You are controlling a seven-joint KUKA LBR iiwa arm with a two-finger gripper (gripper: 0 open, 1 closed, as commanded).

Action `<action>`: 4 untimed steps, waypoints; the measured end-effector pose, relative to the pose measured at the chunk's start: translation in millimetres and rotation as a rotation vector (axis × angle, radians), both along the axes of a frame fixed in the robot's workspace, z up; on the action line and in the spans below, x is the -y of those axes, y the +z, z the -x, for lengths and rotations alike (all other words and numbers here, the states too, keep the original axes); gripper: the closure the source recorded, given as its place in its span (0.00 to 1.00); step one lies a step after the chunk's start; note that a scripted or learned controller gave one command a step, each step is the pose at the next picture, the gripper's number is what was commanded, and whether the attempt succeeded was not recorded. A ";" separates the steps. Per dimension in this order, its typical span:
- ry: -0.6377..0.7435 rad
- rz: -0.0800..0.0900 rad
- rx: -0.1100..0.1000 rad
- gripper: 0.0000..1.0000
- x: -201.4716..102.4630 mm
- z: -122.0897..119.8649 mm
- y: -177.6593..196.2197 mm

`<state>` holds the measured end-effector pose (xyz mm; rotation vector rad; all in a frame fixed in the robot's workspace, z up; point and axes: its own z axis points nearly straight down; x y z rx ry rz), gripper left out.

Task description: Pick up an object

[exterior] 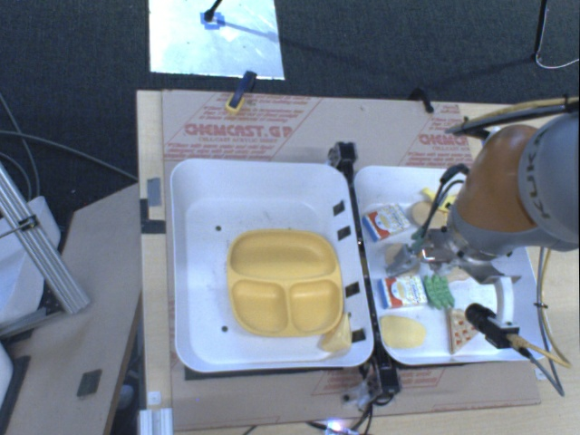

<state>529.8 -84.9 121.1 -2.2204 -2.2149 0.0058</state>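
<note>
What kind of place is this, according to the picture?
Probably a robotics lab test bench: a grey arm works over two white bins set on a protective board, with toy food and a yellow divided tray inside them.

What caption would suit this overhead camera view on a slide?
Grey arm's gripper low over toy food in right bin; yellow divided tray in left bin.

Even, bright overhead light washes the white bins left of the gripper, nearly overexposed. A reflective panel far beyond glares. Detail is soft, shadows faint.
</note>
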 end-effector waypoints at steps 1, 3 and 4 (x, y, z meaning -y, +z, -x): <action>0.007 0.004 0.015 0.00 36.0 -85.6 -37.3; 0.002 0.001 0.004 0.00 13.1 -1.6 -37.1; 0.008 0.002 0.012 0.00 -1.9 -49.9 -36.1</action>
